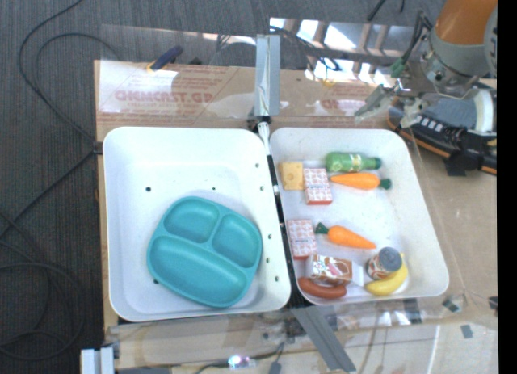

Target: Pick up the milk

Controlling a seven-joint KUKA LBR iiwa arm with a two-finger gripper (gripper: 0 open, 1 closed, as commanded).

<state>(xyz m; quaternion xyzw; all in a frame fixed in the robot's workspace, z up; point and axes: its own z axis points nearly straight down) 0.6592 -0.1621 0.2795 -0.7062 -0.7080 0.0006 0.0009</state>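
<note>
Seen from the camera above the bench, the gripper [394, 102] hangs beyond the far rim of the right bin [426, 227], outside it and well apart from the goods. It is too small and cluttered here to tell whether it is spread or closed, and nothing shows in its grasp. That standoff leaves the bin's contents unobstructed, probably so a target can be chosen.

The milk [330, 268] I take to be the small red-and-white carton lying on its side near the bin's front edge, touching a sausage [321, 288] just in front of it and close beside a grey-lidded can [386, 262]. It is hemmed in, so a descent would need care.

In the right bin there are:
- two carrots [354, 180]
- two red-checked boxes [317, 186]
- one green bottle [350, 161]
- one yellow cheese block [292, 175]
- one banana [389, 282]
- one can, one sausage and one milk carton

The left bin [129, 162] holds a single teal divided plate [205, 250], lying flat towards the front.
</note>
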